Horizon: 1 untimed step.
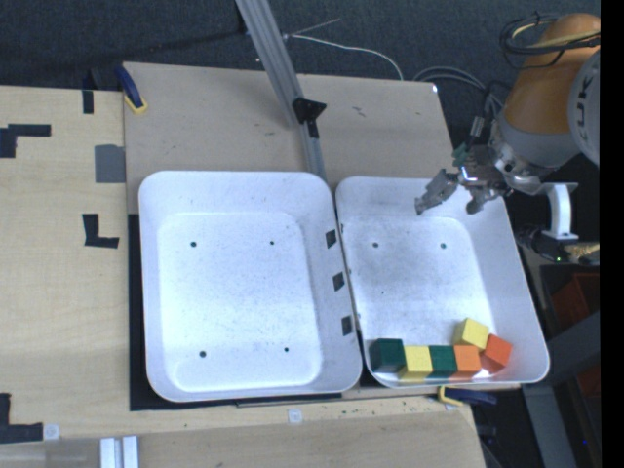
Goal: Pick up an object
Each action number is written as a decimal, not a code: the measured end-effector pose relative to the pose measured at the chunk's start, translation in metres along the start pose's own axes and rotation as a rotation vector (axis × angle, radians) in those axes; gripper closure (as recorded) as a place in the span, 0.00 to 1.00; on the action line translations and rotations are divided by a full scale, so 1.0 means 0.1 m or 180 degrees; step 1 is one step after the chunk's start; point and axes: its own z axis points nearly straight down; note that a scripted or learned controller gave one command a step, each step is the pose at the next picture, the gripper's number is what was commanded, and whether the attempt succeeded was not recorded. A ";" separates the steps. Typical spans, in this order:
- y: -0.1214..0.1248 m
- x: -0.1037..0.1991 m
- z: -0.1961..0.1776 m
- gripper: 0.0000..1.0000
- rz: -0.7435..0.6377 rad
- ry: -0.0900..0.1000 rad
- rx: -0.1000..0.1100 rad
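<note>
Several small blocks lie in a row along the near edge of the right bin [507, 261]: a dark green block [387, 352], a yellow block [417, 361], a green block [442, 359], an orange block [466, 359], another yellow block [474, 333] and an orange-red block [496, 351]. My gripper [452, 196] hangs over the far edge of that bin, well away from the blocks. Its two fingers are spread apart, with nothing between them.
The left bin [156, 261] sits beside the right one, their rims meeting in the middle. A slanted metal pole [276, 57] rises from behind the bins. Cables lie on the bench at the far right.
</note>
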 end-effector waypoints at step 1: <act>0.32 0.21 -0.14 0.00 -0.0017 0.0004 -0.0014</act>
